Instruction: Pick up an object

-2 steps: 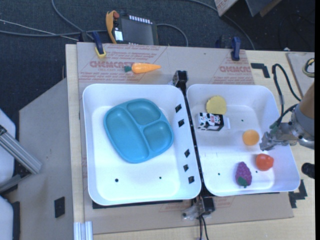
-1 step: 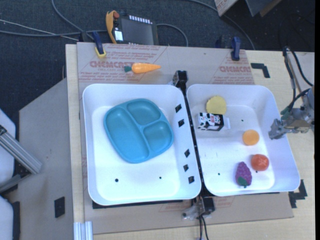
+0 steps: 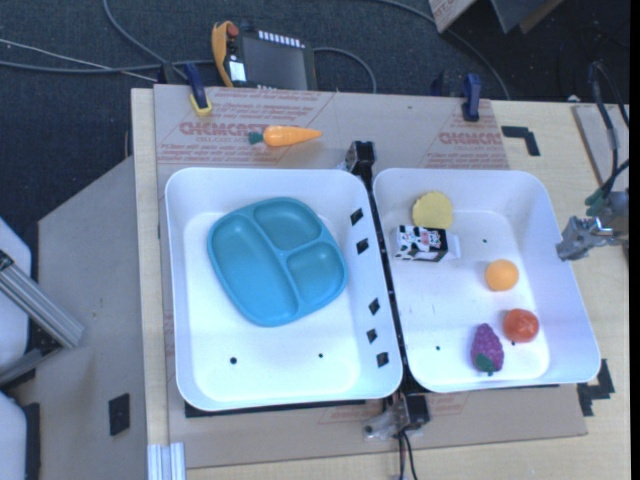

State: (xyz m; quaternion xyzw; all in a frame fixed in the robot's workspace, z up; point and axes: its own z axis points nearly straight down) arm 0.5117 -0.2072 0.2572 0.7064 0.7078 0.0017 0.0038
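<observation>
Gripper [image 3: 585, 233] at the right bin's [image 3: 560, 218] right rim, mostly cut off; cannot tell its state. In that bin: yellow piece [image 3: 433, 209] at the back edge, cow-patterned carton [image 3: 421, 243], orange [image 3: 501, 275], tomato [image 3: 520, 324], purple grapes [image 3: 487, 348] toward the front right corner.

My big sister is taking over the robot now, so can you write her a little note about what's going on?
Gripper: at the right edge of the right white bin, above its rim; holding nothing that can be seen.
Right bin holds: flat yellow round piece, small black-and-white carton, orange ball, red tomato-like toy, purple grape-like toy.
Left white bin holds a blue divided plastic plate.
An orange toy carrot lies on the board behind the bins.
Done: nothing picked up yet.
Left: grasp and lift one object.
</observation>
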